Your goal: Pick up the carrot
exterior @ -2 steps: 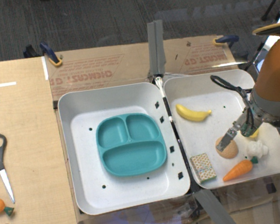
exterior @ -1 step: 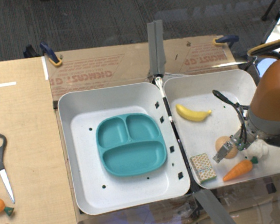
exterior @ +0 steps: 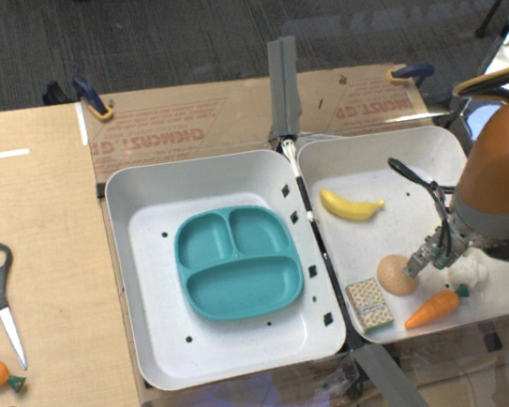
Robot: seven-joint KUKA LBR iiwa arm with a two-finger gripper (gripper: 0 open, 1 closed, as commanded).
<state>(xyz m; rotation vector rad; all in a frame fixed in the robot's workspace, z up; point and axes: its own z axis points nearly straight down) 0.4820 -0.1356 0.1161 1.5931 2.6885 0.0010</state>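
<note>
The carrot (exterior: 433, 307) is orange, tapered, with a small green top, lying in the right bin (exterior: 376, 159). The gripper (exterior: 421, 261) hovers nearby; finger state unclear.

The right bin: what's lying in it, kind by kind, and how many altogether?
Right bin contents:
Carrot: 1
Banana: 1
Tan egg-like ball: 1
Small patterned box: 1
White object beside the carrot, partly hidden: 1
Total: 5
</note>
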